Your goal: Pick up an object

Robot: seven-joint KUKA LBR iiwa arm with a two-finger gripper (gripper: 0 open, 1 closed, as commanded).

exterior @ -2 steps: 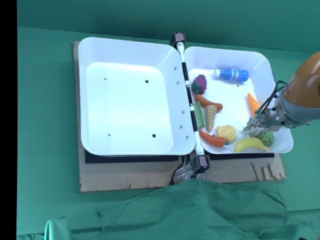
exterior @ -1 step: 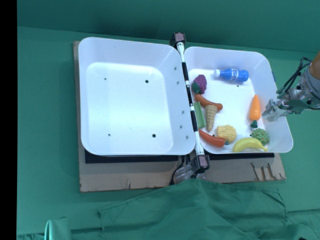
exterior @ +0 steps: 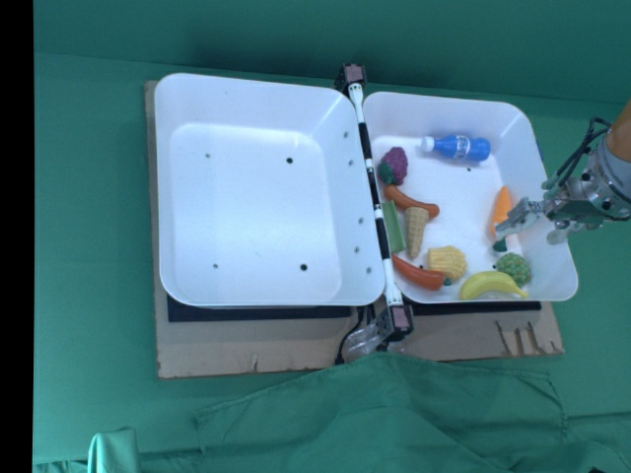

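Observation:
The right bin (exterior: 523,131) holds several toy foods. Among them are a blue bottle (exterior: 456,147), purple grapes (exterior: 395,164), a brown sausage (exterior: 409,200), a cone (exterior: 418,230), a green stick (exterior: 392,227) and corn (exterior: 447,261). There are also a red sausage (exterior: 419,274), a banana (exterior: 491,284), broccoli (exterior: 513,266) and an orange carrot (exterior: 502,210). My gripper (exterior: 529,229) hangs over the bin's right side, just right of the carrot and above the broccoli. It looks open, with nothing between its fingers.
The left bin (exterior: 197,97) lies beside the right one, joined by a black and white divider (exterior: 370,175). Both rest on a cardboard sheet (exterior: 246,348) on green cloth. A fold of green cloth (exterior: 394,412) lies in front.

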